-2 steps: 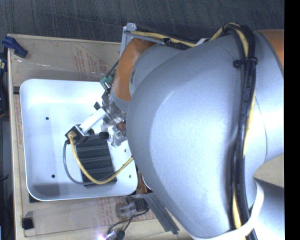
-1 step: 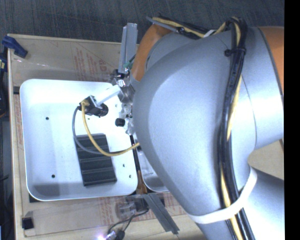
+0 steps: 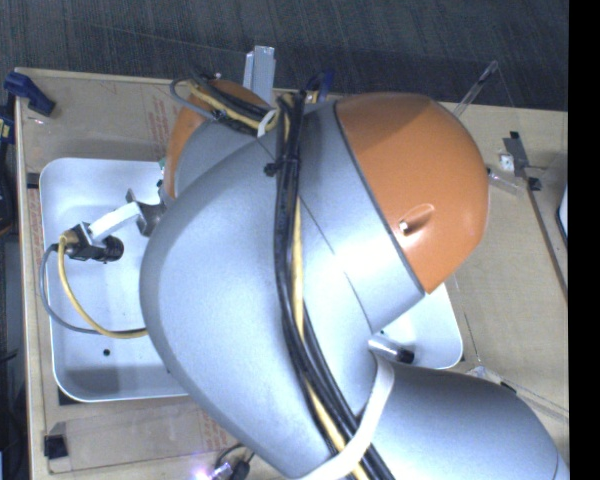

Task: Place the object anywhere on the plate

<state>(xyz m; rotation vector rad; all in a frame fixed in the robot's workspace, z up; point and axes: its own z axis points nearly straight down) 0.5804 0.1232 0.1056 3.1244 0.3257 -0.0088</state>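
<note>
The camera view is dominated by the grey arm [image 3: 280,298], which is seen reaching in from the right and folded over both white bins. Its large orange band [image 3: 420,183] is turned upward toward the lens, and a bundle of black and yellow cables [image 3: 290,268] is run along the grey casing from the upper middle down to the lower edge.

The left bin [image 3: 55,268] is seen on the tabletop [image 3: 525,258], with its left wall and part of its floor exposed. Just past the arm's left flank, a white and black fitting [image 3: 98,240] is seen over that bin, its long axis tilted from lower left to upper right, and a yellow cable [image 3: 75,303] is looped from it across the bin floor. Whether this fitting belongs to the gripper cannot be told, and the gripper's state cannot be told either.

Of the right bin [image 3: 435,343], a corner is shown below the orange band. The object and the plate cannot be made out; their place and direction cannot be told.
</note>
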